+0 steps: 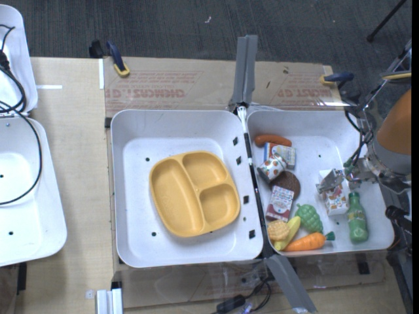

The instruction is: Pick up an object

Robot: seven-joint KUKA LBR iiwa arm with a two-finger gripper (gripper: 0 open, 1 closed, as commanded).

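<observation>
The end effector (334,183) sits low in the right bin (327,131) above a small carton (336,200); its state is unclear.

The arm (399,133) is mostly cut off at right, apparently.

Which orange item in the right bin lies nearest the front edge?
The carrot, green-tipped, by the front wall; the sausage-like piece lies at the back.
</observation>
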